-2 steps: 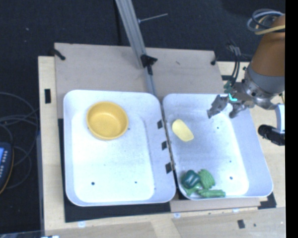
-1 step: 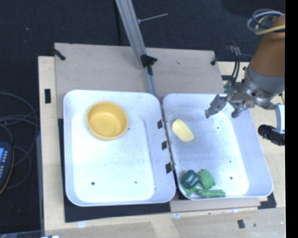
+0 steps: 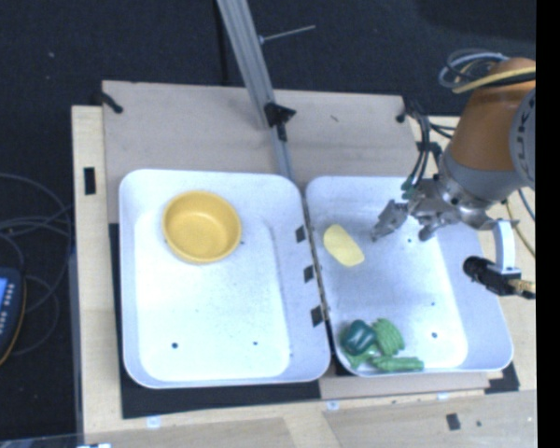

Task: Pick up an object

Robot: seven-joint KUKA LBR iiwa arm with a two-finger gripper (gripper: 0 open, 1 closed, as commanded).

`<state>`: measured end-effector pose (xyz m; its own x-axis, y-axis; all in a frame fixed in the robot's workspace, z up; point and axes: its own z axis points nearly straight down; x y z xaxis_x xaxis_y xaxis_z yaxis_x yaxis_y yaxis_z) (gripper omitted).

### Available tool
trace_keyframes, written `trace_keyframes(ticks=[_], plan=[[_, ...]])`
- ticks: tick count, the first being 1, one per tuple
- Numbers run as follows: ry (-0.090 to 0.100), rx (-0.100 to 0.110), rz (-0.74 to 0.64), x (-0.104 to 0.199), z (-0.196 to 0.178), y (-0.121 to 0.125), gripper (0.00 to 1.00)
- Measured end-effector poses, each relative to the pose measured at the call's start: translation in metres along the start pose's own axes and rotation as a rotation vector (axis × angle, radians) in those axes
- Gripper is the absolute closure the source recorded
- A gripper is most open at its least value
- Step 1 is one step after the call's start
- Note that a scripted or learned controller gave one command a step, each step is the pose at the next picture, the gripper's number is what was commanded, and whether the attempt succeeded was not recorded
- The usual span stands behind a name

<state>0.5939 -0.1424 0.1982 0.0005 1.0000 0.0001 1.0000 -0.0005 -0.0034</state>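
Gripper (image 3: 406, 226) seen spread open, grasping nothing. Yellow piece (image 3: 343, 246) lies just left of it; green items (image 3: 377, 343) well below.

A yellow bowl (image 3: 202, 226) sits upright, frame left of centre. A yellow lump (image 3: 343, 246) lies near centre. Green pieces (image 3: 378, 343) cluster touching one another at lower right.

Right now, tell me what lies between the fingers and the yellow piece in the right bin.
Nothing: in the camera view, only bare white bin floor separates the gripper from the yellow piece.
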Motion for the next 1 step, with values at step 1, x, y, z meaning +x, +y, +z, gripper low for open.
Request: trace_keyframes(ticks=[1], plan=[[0.0,0.0,0.0,-0.0036,0.0427,-0.0032,0.0]])
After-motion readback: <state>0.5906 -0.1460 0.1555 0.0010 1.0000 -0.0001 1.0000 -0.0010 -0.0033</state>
